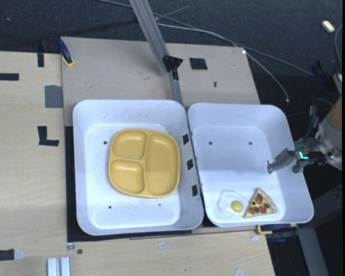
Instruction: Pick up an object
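A toy fried egg (231, 203) and a toy pizza slice (260, 204) lie side by side at the front of the right bin (236, 131). A yellow divided plate (144, 162) rests in the middle of the left bin (92, 154). My gripper (278, 164) reaches in over the right bin's right rim, pointing left. It is above and a little right of the pizza slice, apart from it, with nothing seen in it.
A grey metal bar (152, 27) slants down from the top to the gap between the bins. Cables (264, 62) run across the dark floor behind the bench. Black clips (190, 164) sit along the divide between the bins.
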`<control>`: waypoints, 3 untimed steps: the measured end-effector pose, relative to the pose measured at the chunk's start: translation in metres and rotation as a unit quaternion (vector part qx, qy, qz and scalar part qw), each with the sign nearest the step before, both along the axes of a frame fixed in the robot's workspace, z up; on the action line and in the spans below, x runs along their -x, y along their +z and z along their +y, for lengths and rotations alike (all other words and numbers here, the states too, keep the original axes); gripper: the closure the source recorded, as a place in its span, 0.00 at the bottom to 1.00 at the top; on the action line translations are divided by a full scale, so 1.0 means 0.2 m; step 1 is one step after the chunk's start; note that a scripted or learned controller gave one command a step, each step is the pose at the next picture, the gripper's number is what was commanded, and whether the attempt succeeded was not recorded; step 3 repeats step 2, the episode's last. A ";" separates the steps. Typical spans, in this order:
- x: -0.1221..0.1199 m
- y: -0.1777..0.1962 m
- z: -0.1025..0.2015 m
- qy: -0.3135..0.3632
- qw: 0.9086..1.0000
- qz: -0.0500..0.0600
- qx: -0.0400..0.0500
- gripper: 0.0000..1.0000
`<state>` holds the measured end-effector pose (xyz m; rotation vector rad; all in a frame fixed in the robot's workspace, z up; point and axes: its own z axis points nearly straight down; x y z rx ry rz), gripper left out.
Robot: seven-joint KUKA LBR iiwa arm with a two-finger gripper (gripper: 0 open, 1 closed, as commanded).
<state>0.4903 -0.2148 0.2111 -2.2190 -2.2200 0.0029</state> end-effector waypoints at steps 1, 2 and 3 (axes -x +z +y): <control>0.00 0.00 0.00 0.000 1.000 -0.001 0.000 0.00; 0.03 -0.28 -0.04 -0.001 1.000 0.002 0.000 0.00; 0.03 -0.28 -0.04 -0.001 1.000 0.002 0.000 0.00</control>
